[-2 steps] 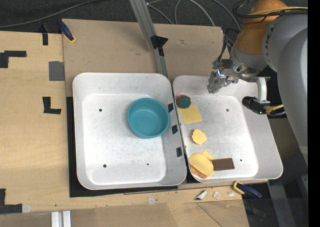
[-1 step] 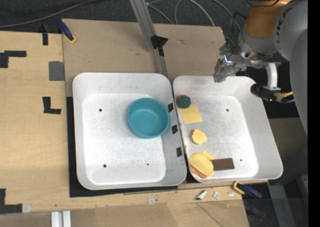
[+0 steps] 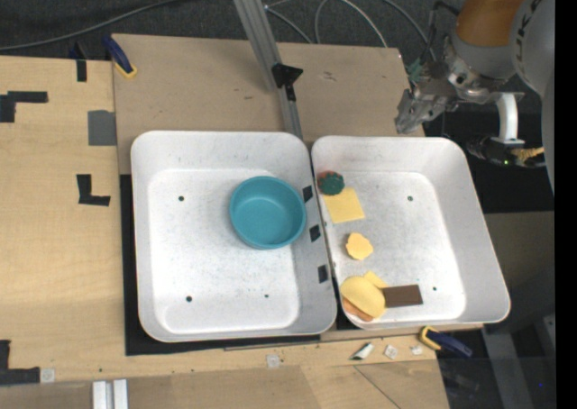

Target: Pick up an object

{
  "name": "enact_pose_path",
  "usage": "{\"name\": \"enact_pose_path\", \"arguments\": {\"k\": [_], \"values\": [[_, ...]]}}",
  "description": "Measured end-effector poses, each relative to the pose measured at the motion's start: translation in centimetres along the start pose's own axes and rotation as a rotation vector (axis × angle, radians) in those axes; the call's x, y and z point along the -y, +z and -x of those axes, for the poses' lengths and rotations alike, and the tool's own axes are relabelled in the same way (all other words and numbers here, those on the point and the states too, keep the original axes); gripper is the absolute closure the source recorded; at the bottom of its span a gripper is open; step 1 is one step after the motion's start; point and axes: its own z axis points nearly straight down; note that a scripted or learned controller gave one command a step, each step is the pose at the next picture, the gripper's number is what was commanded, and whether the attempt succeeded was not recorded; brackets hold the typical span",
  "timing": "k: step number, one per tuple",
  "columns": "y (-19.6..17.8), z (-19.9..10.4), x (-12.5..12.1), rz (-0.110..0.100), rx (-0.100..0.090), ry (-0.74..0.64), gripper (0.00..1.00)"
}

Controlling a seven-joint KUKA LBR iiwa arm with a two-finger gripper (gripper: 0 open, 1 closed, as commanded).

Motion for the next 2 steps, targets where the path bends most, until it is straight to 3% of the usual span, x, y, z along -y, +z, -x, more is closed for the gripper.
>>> {"name": "enact_pose_path", "arguments": {"k": [2], "values": [[1.0,-10.7,-0.5,-0.007,-0.002,-0.004,1.0]]}}
